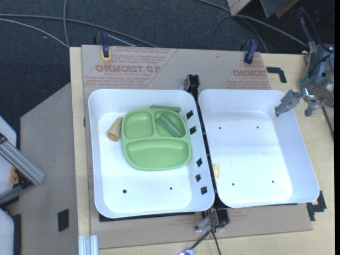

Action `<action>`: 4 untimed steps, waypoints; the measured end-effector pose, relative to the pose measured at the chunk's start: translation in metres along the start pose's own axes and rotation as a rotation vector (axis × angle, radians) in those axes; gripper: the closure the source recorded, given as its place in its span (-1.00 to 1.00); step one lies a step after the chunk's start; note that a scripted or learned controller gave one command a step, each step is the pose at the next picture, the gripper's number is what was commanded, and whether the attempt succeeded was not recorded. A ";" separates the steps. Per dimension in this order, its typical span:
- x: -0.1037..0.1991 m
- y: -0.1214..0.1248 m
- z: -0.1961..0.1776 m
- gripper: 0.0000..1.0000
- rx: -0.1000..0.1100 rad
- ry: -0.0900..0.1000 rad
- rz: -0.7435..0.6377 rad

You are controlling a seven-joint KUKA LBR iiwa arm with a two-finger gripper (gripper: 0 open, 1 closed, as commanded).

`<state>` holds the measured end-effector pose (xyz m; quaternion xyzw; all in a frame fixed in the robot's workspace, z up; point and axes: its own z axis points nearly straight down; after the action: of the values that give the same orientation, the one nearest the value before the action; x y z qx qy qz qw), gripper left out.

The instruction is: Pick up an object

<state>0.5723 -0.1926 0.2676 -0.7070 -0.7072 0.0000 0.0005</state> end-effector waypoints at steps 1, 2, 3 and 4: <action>-0.005 -0.005 0.045 -1.00 0.004 0.002 0.001; -0.007 0.002 0.105 -1.00 0.005 0.002 0.000; -0.004 0.006 0.167 -1.00 0.006 0.003 -0.001; -0.005 0.008 0.152 1.00 -0.002 0.000 0.000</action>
<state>0.5801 -0.1973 0.1160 -0.7071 -0.7071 -0.0008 -0.0001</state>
